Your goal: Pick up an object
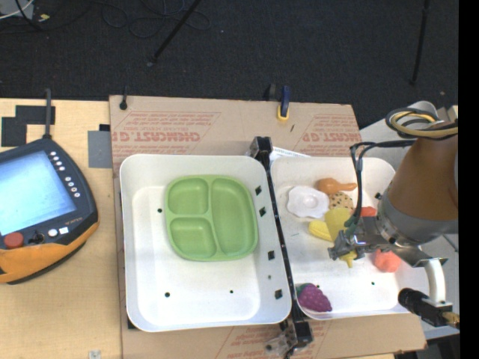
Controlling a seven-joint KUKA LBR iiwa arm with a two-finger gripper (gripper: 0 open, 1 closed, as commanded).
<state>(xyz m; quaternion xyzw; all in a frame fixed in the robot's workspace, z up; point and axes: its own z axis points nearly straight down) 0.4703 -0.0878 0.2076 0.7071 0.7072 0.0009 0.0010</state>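
The right bin (374,294) holds several toy foods: a white fried egg (305,200), an orange piece (334,185), a speckled cookie (342,200), a yellow banana-like piece (329,224), a red-orange ball (386,261) and purple grapes (314,298) at the front edge. My gripper (346,248) is low in this bin, right at the lower end of the yellow piece, with a bit of yellow showing beneath it. The arm's orange band and grey body cover the bin's right side.
The left bin (142,275) carries a green divided plate (209,218). A black divider with clips (271,223) runs between the bins. A teach pendant (41,208) lies at the far left on the bench. Cardboard (194,129) lies under both bins.
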